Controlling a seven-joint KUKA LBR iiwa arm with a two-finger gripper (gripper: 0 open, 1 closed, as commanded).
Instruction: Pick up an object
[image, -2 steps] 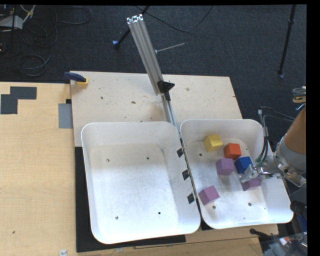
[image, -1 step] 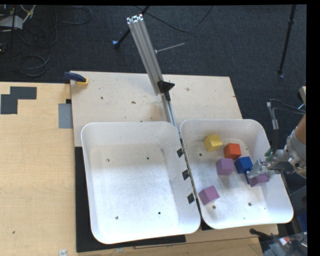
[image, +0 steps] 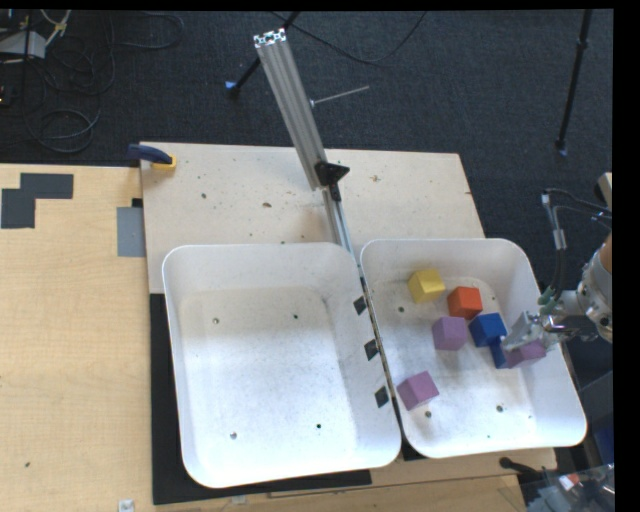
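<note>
Two glossy white plastic bins with rounded corners sit side by side on a speckled wooden bench. The right bin (image: 520, 425) holds small matte foam-like blocks: yellow cube (image: 426, 285), orange cube (image: 465, 300), blue cube (image: 488, 328), a purple cube (image: 450, 333) left of the blue one, and another purple cube (image: 417, 388) near the divider at the bin's lower left. A darker blue piece (image: 497, 355) pokes out just below the blue cube, shape unclear. The gripper (image: 527, 338) reaches over the right bin's right rim; its grey metal parts blur together, so can't tell how far apart the fingers are. A purple block (image: 527, 351) lies at its tip, partly hidden, grip unclear. The arm is cut off at right. The left bin (image: 190, 400) has dark specks on its floor. A ribbed aluminium rail (image: 292, 100) slants above the bins.
</note>
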